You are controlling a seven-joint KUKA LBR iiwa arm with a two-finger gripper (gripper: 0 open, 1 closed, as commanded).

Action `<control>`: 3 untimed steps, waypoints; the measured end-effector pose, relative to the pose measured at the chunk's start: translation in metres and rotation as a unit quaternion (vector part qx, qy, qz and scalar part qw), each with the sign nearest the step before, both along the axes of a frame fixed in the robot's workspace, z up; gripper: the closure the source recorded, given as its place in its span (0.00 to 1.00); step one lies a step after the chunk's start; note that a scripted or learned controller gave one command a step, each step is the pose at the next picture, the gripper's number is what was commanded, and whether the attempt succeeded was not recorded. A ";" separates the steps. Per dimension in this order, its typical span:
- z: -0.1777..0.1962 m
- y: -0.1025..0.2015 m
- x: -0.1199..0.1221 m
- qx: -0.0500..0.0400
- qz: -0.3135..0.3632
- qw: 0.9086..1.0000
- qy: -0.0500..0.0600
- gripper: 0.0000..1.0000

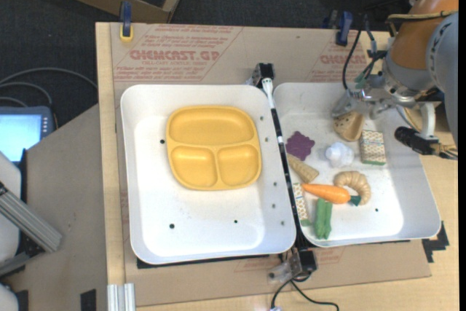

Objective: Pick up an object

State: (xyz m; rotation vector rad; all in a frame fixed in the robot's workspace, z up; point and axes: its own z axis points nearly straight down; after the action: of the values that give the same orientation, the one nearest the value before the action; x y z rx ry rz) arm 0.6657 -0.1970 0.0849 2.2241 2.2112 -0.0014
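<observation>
My gripper (358,105) hangs low over the far part of the right bin (415,226), reaching in from the right. Directly beneath it, touching or nearly touching, lies a tan wedge-shaped piece (349,127). Near it in the same bin lie a patterned small box (372,148), a white ball (337,153), a purple flat piece (299,145), a pale cone (303,170), a croissant (357,180), an orange carrot (328,192) and a green pod (322,219). Nothing is seen lifted off the bin floor.
The left bin (145,178) holds a yellow divided plate (214,146). A black divider rail (275,124) runs between the bins. Blue clamps (126,20) (343,27) sit at the bench's far edge. A black cable (354,54) hangs by the arm.
</observation>
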 end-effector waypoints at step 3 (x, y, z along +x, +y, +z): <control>0.102 0.041 -0.048 0.003 0.003 1.000 0.002 0.00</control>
State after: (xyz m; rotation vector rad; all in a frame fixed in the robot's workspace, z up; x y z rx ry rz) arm 0.6175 -0.1564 0.1869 2.2221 2.2232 -0.0004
